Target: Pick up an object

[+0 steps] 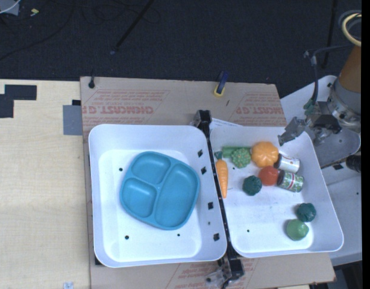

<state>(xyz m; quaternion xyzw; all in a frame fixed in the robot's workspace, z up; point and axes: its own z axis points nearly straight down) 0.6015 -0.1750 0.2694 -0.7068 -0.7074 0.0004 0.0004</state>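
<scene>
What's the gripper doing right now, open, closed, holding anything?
Gripper: cannot be told; it sits above the far right corner of the right bin, with nothing seen between its tips.

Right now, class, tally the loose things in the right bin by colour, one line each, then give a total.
Green: 4 – broccoli, dark ball, dark lump, light ball
Orange: 2 – carrot, orange
Red: 1 – tomato
Silver: 2 – can, labelled can
Total: 9

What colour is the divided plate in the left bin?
Light blue divided plastic plate, seen in the camera view.
</scene>
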